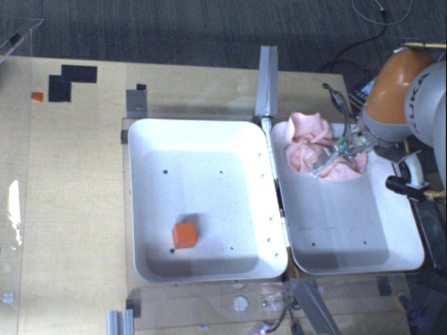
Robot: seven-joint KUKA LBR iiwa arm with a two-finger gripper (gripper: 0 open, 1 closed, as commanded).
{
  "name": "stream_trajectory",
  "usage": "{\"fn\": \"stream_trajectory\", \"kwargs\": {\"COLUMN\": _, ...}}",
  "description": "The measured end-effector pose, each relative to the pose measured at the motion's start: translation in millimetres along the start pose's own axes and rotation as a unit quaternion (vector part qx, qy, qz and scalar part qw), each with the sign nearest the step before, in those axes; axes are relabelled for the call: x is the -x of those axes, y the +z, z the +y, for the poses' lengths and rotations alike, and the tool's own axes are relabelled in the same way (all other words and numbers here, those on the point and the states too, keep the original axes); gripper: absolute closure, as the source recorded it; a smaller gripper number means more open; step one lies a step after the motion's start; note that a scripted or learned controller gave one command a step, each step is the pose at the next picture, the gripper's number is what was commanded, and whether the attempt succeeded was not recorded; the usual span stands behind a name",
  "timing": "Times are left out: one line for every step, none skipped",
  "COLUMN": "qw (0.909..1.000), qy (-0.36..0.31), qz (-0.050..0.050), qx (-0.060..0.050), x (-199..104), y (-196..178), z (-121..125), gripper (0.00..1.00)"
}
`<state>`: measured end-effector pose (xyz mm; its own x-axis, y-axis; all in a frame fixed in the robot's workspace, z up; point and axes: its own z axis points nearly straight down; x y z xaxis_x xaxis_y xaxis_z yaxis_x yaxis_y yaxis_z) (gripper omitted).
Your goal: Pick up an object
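Camera view from above shows a pale wooden desk [77,208] carrying two shallow white bins side by side, with dark grey carpet beyond the far edge where a thin cable loops across the floor. The left bin [202,138] holds a small orange cube [185,235] near its front left corner, lying well apart from everything else. The right bin [349,250] has a crumpled pink cloth [307,145] bunched in its far end, against the back wall. A grey metal bar [266,82] stands upright at the seam between the two bins. On the desk's far left corner sit black tape marks [70,81] and a small orange square [37,97]; a clear plastic panel edges the left side. The arm [398,93], grey with an orange band, reaches in from the right, and its gripper [334,160] is down on the pink cloth's right part, touching it. Whether the fingers are spread or pressed together I cannot tell, since the translucent tips blur into the folds, nor whether any cloth lies between them.
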<state>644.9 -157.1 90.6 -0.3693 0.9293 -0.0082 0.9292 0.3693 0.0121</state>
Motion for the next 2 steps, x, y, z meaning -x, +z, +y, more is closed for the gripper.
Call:
{"fn": "stream_trajectory", "kwargs": {"qw": 1.0000, "qy": -0.002, "qz": -0.002, "qx": 0.004, "x": -1, "y": -13, "z": 3, "gripper": 1.00}}
{"fn": "stream_trajectory", "kwargs": {"qw": 0.9983, "qy": -0.058, "qz": 0.001, "qx": -0.001, "x": 3, "y": -90, "z": 28, "gripper": 1.00}}
